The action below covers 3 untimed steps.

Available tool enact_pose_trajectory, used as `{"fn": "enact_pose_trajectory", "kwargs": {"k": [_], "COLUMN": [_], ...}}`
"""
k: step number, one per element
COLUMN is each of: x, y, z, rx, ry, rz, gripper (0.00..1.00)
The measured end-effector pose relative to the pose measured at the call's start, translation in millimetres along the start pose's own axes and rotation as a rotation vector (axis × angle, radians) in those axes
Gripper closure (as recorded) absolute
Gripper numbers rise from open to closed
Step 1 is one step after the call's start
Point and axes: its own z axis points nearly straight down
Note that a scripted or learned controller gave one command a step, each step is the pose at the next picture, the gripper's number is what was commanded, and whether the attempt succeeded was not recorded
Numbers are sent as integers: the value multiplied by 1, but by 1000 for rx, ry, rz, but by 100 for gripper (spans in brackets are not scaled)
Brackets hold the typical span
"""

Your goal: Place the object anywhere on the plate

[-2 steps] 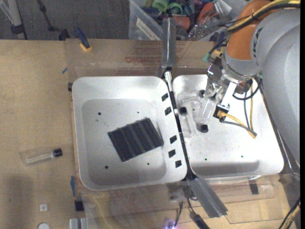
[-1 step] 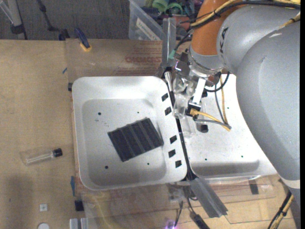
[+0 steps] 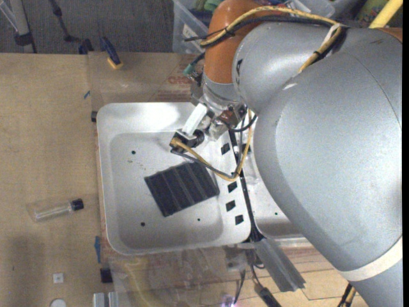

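While gripper (image 3: 217,124) is hung over left bin (image 3: 121,178), its grip state cannot be told.
Empty release beside dark ribbed slab (image 3: 182,189) is risked.

A white bin (image 3: 105,171) is being carried by the tan table (image 3: 45,126), lying beneath the gripper (image 3: 220,121) and reaching out to its left in the view. A second white bin (image 3: 263,200) is being borne just beside the first, below and right of the gripper. Well left of and below the gripper, a clear vial with a black cap (image 3: 54,208) is being supported on its side. A blue clamp (image 3: 113,55) is being carried farther back, up and left of the gripper.
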Motion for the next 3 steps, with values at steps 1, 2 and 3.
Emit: {"fn": "enact_pose_trajectory", "kwargs": {"k": [1,2,3], "x": [58,-10,65], "y": [-63,-73,-70], "z": [17,62,68], "rx": [-1,-6,-1], "ry": [1,16,3], "rz": [-335,-563,-315], "gripper": [100,100,100]}}
